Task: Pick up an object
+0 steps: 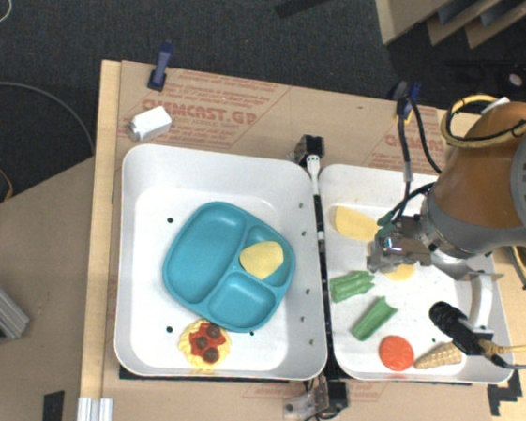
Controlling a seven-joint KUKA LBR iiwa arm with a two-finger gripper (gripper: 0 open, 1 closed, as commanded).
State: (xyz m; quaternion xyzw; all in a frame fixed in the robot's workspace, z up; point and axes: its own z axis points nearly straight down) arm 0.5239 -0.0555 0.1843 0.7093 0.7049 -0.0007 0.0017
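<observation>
Claw [388, 252] hung low in the right bin [351, 361], near its middle; whether it was apart or together could not be told; nothing seen held. A small yellow piece [399, 271] lay touching or just beside it; green pod [350, 285] near, toward the bin's left edge; second green pod [372, 317] and red disc [396, 352] toward the front edge. Judged: reaching step, no lift yet; next move calls for settling over one piece and closing squarely.

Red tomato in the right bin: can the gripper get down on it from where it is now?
Probably yes. The red tomato lies uncovered near the right bin's front edge, apart from the green pepper and the cone. The gripper hangs in the same bin, further back.
</observation>
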